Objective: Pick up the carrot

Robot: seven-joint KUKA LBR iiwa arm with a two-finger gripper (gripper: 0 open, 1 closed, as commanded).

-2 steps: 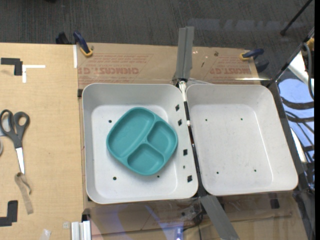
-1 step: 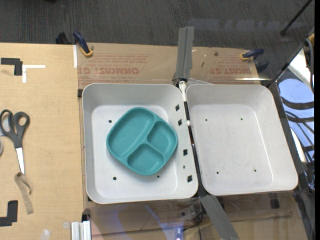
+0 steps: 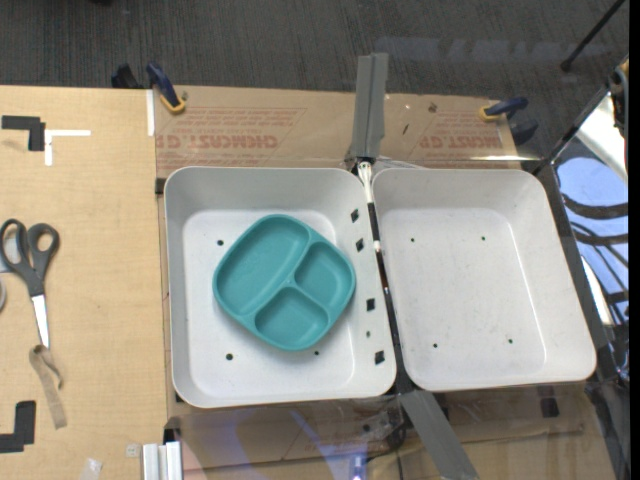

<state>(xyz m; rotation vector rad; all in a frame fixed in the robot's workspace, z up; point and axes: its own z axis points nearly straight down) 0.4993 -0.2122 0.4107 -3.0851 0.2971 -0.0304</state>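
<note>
Item 1: left bin [image 3: 190,358], shallow, white, at the 9 o'clock side of the pair, holding one teal divided plate [image 3: 285,283] that lies flat near the middle of its floor, touching no wall. The plate has three compartments: the largest along its 10 o'clock side, a smaller one toward 3 o'clock and another toward 6 o'clock (each showing bare teal). Item 2: right bin [image 3: 470,298], same make, touching the left bin along a shared wall fitted with small black clips [image 3: 375,303]; small dark holes dot its white floor. Item 3: grey bar [image 3: 370,98], running from the junction of the bins toward 12 o'clock. Item 4: cardboard sheet [image 3: 260,133] with reversed red print, lying under the bins' 12 o'clock edges and pinned by two blue-and-yellow clamps, one at 11 o'clock [image 3: 165,88], one at 1 o'clock [image 3: 503,110]. Item 5: scissors [image 3: 30,268], grey-handled, on the tan bench top at 9 o'clock, well apart from the bins, blades toward 6 o'clock, with a tan strap [image 3: 48,383] just beyond the tips. Carrot: position cannot be told. Gripper: state of the jaws cannot be told
</note>
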